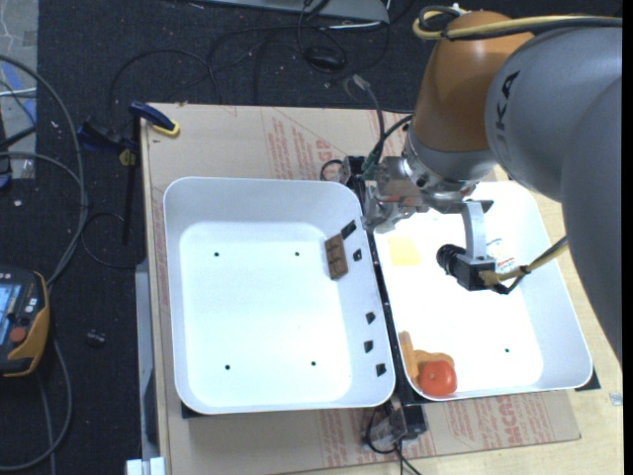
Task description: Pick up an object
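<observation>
Camera view: black lettering on the grey arm (554, 77), cut off, unreadable; red print on the cardboard surface (297, 142), too faint to read. Claw (388, 204) sits over the dividing rim at the right bin's (554, 364) upper-left corner; cannot tell whether it grips anything. Inside that bin: yellow square (404, 253) near the claw, red tomato (436, 376) against the front wall. Brown block (336, 257) lies in the left bin (198, 216).
</observation>
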`<state>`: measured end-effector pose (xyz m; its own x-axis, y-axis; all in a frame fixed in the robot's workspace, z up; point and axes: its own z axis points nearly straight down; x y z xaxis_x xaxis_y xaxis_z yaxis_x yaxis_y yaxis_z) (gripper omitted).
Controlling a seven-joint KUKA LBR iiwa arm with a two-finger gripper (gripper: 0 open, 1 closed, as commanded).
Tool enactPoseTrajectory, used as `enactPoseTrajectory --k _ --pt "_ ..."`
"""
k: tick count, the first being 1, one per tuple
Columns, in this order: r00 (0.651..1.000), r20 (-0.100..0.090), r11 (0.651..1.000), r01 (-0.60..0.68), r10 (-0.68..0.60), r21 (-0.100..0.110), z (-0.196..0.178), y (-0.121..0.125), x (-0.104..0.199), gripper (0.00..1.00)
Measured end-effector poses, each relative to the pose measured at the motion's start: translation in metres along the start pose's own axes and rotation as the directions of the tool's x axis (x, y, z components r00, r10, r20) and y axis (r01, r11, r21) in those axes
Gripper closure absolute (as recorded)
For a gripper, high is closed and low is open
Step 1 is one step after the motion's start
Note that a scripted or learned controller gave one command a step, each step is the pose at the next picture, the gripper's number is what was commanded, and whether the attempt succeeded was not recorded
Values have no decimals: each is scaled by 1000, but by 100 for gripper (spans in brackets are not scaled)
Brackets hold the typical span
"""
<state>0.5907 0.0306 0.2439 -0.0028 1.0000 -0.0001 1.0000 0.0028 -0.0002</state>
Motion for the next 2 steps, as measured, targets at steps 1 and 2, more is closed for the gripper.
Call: enactPoseTrajectory --k 1,2 --pt "1000 0 1000 1 -1 0 13 25 54 100" --pt "1000 0 1000 -2 2 -1 9 39 62 100"
